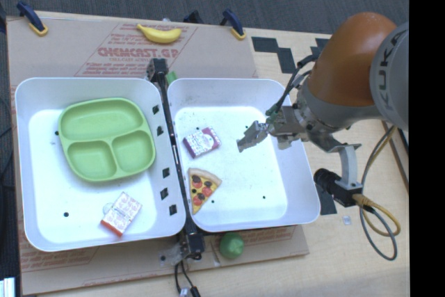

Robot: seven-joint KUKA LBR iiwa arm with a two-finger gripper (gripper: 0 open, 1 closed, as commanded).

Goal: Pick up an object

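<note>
Camera view blurs the tool (249, 138) above right bin (295, 149).

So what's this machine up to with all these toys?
The grey arm reaches in from the right, its tool hanging over the right bin. It is meant to pick something up, and nothing shows in the tool. A purple packet and a pizza slice lie in that bin. The left bin holds a green tray and a small red and white box.
</note>
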